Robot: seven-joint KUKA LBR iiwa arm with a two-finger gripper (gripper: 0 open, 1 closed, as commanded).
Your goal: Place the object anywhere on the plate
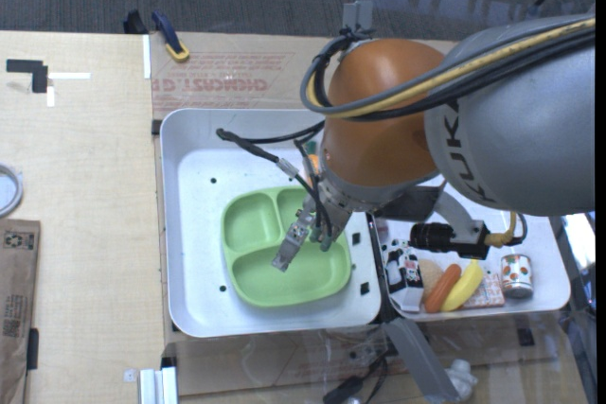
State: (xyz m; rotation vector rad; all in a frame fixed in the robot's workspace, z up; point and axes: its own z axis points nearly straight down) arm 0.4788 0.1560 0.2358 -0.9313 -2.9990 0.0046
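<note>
A light green divided plate (260,284) lies in the left white bin (189,203). My gripper (305,246) hangs low over the plate's right half, near the ridge between its compartments. The orange band and grey body of the arm (388,118) hide the bin's right side and part of the plate. A small dark green bit (329,242) shows at the gripper's right side; I cannot tell what it is or whether it is held.
The right bin (549,298) holds a black-and-white spotted item (402,265), an orange carrot-like piece (440,289), a yellow banana (466,284) and a small can (516,274). A black cable (256,145) trails across the left bin's back.
</note>
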